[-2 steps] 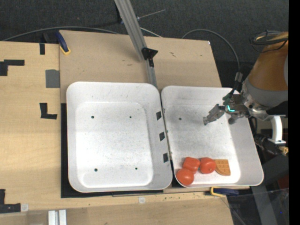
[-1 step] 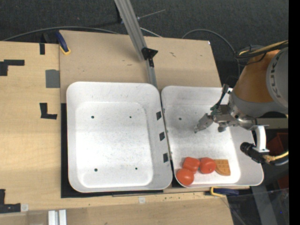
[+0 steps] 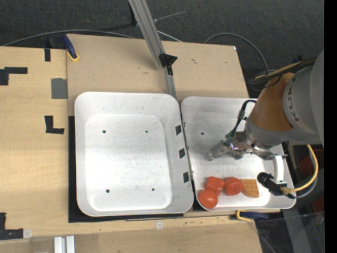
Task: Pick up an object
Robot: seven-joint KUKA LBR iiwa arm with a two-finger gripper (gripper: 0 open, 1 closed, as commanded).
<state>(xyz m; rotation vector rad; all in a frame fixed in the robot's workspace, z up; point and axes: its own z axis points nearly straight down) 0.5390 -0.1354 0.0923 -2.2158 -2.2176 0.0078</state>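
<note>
My two-finger metal pincer [image 3: 217, 153] hangs low over the bare middle of the right-hand shallow white bin [image 3: 210, 112], at centre right of the frame; I cannot tell how it is set, and nothing shows in its grip. Below it, along the bin's lower edge, lie the things to choose from: a red rounded piece [image 3: 214, 183], a second red piece [image 3: 208, 198] touching it at the corner, a third red lump [image 3: 232, 186] just beside, and an orange waffle-textured wedge [image 3: 250, 188] against that. I judge this the approach, the pick not yet made. The next move, I judge, calls for shifting toward the lower edge and descending on one piece. The left-hand shallow white bin [image 3: 126, 152] lies beyond. No brand, label or writing is legible.
</note>
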